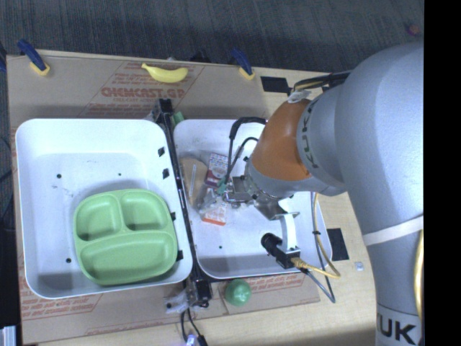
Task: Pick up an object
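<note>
One green tray [126, 235] fills the left bin [36, 157]; clutter [209, 189] beside the gripper [232, 193].

right bin [238, 269] crowded by arm [338, 143] and clutter [209, 186]; left bin's [43, 164] back half open.

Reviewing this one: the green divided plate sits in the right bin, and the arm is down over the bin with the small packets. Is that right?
Not quite. The camera view shows the green plate in the left bin, not the right. The rest holds: the arm is down over the right bin, where the small packets lie.
</note>
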Controlling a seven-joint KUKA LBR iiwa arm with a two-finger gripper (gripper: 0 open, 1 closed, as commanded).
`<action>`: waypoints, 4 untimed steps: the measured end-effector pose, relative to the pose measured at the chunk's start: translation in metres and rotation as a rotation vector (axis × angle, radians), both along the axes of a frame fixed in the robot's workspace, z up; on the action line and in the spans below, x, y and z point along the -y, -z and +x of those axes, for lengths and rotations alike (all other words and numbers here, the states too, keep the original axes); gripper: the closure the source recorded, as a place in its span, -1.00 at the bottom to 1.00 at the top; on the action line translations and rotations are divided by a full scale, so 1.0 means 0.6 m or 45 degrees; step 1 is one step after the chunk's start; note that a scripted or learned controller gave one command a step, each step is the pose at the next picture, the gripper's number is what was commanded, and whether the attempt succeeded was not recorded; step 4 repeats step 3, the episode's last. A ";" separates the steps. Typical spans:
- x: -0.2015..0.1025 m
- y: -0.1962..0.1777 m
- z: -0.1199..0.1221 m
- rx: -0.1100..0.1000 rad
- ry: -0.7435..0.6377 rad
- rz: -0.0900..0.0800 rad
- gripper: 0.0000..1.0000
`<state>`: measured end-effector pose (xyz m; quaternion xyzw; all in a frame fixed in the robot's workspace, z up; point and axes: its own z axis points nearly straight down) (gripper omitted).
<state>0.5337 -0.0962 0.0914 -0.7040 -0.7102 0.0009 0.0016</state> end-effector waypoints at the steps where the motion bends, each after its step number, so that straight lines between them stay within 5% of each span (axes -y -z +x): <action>1: 0.002 -0.017 0.000 -0.002 -0.003 -0.002 1.00; 2: -0.049 -0.233 -0.094 0.007 0.004 -0.001 1.00; 3: -0.102 -0.166 -0.096 -0.001 0.001 -0.001 1.00; 4: -0.102 -0.166 -0.096 -0.001 0.001 -0.001 1.00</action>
